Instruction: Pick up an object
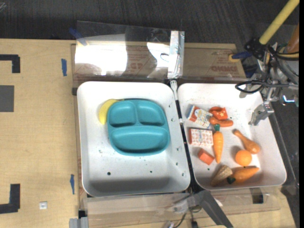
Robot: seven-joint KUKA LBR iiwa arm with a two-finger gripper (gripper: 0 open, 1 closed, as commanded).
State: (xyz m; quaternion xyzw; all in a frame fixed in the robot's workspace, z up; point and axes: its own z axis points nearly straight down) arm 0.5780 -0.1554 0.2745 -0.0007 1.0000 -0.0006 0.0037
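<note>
Behind the teal tray [138, 126], something yellow [104, 110], perhaps a banana, half hidden.

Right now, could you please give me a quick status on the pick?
End effector over right bin's upper right edge, nothing visibly held. Toy carrot and orange ball lying in that bin. Teal divided plate in left bin.

The right bin [278, 148] held a loose cluster of toy food: a carrot [218, 146] lying lengthwise, an orange [243, 157] near a drumstick [246, 141], and a red tomato [219, 113] by two small printed cartons [200, 127]. A red block [205, 156] lay just beside the carrot's tip.
</note>
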